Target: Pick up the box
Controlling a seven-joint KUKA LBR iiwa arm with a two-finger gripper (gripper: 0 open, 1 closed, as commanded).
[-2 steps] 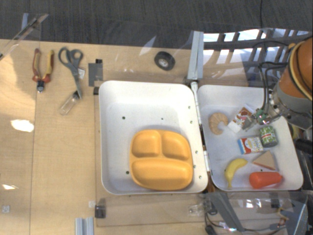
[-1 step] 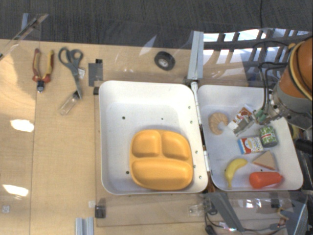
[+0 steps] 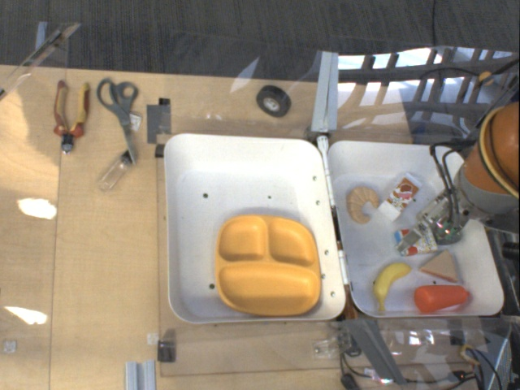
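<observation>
The box [image 3: 401, 194], a small white carton with a red print, lies tilted in the upper middle of the right bin [image 3: 487, 303]. My gripper [image 3: 435, 227] hangs low over that bin, a little to the right of and below the box, and apart from it. Its tip is close to a small colourful packet [image 3: 409, 240], and whether they touch is unclear. The grey arm with its orange band [image 3: 500, 149] comes in from the right edge.
The right bin also holds a tan pretzel-like piece [image 3: 363, 203], a banana [image 3: 388, 282], a brown wedge [image 3: 439, 266] and an orange-red carrot-like piece [image 3: 441, 298]. A yellow divided tray [image 3: 268, 264] lies in the left bin [image 3: 195, 177]. Pliers, scissors and a tape roll lie on the bench.
</observation>
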